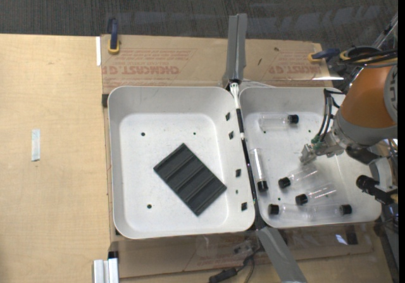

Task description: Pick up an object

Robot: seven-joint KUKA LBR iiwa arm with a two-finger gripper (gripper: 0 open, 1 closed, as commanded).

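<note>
Right now the pincer (pixel 314 150) hangs low in the right bin (pixel 250 101), near its right wall; whether its tips are spread or closed I cannot tell. Several clear tubes with black caps lie scattered toward that bin's front edge; the closest tube (pixel 297 178) sits just beside the pincer. Likely light, rigid, slick and prone to rolling; best taken across the middle of the barrel. Left bin (pixel 117 168) holds 1 ribbed black slab (pixel 189 178), flat, harder to pinch
</note>
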